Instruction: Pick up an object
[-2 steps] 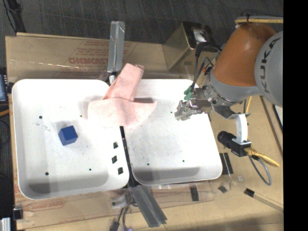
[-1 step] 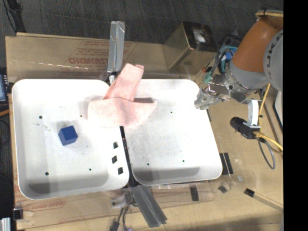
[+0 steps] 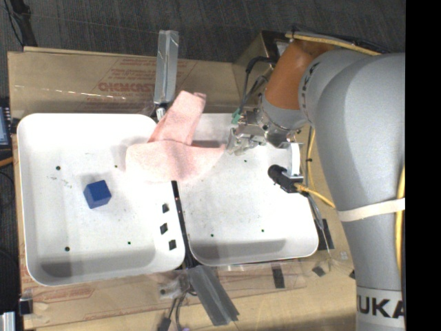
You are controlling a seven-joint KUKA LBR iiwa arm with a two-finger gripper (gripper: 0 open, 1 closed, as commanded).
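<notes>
Legible markings are few. White capital letters "UKA" stand on the grey arm housing (image 3: 372,185), at the near right; the start of the word is cut off by the arm's edge. Faint reddish printing runs across the cardboard sheet (image 3: 83,74) behind the far side of the bins; it cannot be read.

Dark carpet floor (image 3: 103,12) behind cardboard-topped bench (image 3: 83,81)

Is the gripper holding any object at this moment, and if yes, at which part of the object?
It cannot be told. The gripper sits just right of the pink cloth near the right bin's far edge, but no cloth shows between it.
</notes>
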